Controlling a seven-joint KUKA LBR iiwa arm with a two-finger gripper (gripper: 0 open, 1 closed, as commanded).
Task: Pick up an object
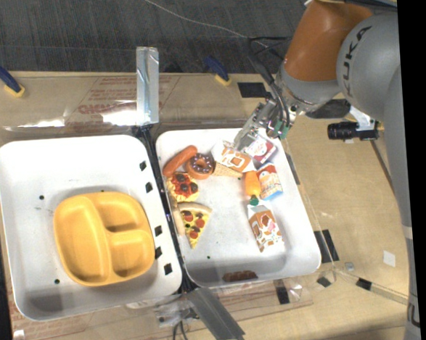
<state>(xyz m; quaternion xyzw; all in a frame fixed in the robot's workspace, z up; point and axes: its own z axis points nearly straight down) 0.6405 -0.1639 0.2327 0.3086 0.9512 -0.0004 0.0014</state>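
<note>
The arm comes in from the right, its orange band [319, 38] high over the bench, and the gripper [248, 136] hangs low over the far right corner of the right bin [233, 255]. From here the fingers blur into the wrist hardware and the packets under them, so I cannot tell how far apart they stand, nor whether anything sits between them.

Right at the fingertips, touching or nearly so, lies a small orange-and-white packet [235, 159], with a red-and-white pouch [263, 150] just beside it toward the arm. Nearer me from the fingers lie a carrot [251, 184] and a blue-edged box [270, 182] side by side, then a carton [265, 229] further on. Off to the left of the fingers sit a donut [202, 164], a hot dog [179, 160], a dark berry piece [181, 184] and a pizza slice [194, 221].

The left bin [23, 161] holds a yellow tray [103, 236], well apart from the gripper.
</note>
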